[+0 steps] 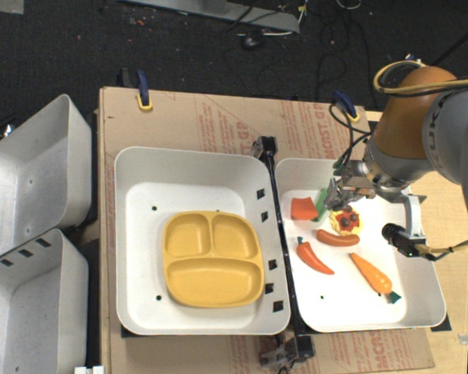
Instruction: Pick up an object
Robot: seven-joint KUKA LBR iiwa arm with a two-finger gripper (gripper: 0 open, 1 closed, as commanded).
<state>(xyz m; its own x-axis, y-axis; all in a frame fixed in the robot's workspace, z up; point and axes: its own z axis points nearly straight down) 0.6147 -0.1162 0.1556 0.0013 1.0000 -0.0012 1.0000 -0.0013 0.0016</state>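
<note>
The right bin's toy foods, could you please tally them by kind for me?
Orange piece: 1
Pizza slice: 1
Hot dog: 1
Red chili pepper: 1
Carrot: 1
Total: 5

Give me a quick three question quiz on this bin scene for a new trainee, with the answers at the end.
1. True or false: the yellow divided plate lies in the same bin as the carrot.
2. Which item lies nearest the hand: A red chili pepper, B pizza slice, C carrot?
3. How many compartments does the plate have?

Key: 1 false, the plate is in the left bin; 2 B; 3 three.
</note>
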